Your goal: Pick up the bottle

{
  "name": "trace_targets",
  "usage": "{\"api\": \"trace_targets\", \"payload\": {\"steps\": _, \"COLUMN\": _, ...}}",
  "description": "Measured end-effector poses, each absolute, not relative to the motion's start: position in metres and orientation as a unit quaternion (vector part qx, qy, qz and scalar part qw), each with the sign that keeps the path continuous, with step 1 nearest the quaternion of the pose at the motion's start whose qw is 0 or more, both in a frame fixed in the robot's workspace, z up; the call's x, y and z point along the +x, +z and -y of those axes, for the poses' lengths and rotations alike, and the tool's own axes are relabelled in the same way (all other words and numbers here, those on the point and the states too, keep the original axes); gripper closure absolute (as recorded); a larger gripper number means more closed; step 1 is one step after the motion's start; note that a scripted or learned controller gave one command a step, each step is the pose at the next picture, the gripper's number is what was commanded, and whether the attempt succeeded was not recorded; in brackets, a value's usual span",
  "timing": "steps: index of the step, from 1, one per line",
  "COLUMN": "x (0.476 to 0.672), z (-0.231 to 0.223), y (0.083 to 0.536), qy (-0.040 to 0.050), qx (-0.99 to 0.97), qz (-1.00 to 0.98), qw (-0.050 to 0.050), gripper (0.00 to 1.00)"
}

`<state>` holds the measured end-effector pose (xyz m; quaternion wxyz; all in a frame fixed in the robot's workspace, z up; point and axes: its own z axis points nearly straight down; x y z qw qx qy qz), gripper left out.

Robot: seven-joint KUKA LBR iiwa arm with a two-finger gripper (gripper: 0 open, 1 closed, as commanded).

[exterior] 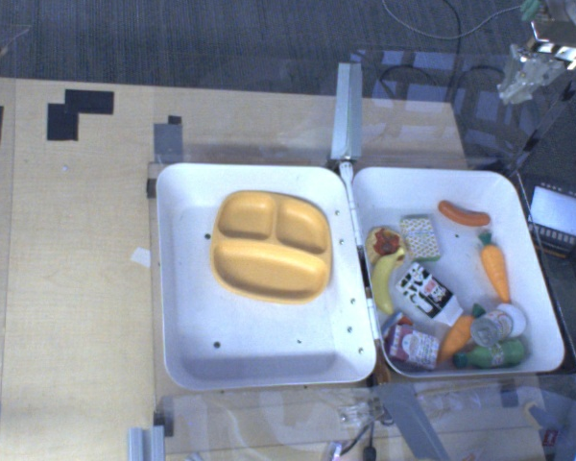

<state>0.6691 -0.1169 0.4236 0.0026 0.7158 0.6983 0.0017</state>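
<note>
Bottle [490,355] hemmed by bin wall [553,325], can [494,327] and carrot [457,336]; open above.

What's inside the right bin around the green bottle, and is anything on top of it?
The green bottle lies along the right bin's near wall. A silver can overlaps its upper edge, with an orange carrot alongside. What lies beneath them is hidden.

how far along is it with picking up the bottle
Done: nothing visible yet. The green bottle lies on its side at the near edge of the right bin, among toy food. In hand: the gripper is up at the far right, well above and outside the bins. Left: reach down, grasp the bottle and lift it.
</note>
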Motion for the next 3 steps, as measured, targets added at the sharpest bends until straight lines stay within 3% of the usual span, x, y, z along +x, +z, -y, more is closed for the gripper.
{"api": "trace_targets", "payload": {"steps": 1, "x": 0.669, "z": 0.059, "y": 0.37, "qy": 0.0019, "qx": 0.785, "qz": -0.62, "qw": 0.002, "gripper": 1.0}}
{"api": "trace_targets", "payload": {"steps": 2, "x": 0.669, "z": 0.03, "y": 0.437, "qy": 0.0025, "qx": 0.797, "qz": -0.604, "qw": 0.002, "gripper": 1.0}}
{"api": "trace_targets", "payload": {"steps": 3, "x": 0.669, "z": 0.038, "y": 0.437, "qy": 0.0018, "qx": 0.761, "qz": -0.648, "qw": 0.002, "gripper": 1.0}}
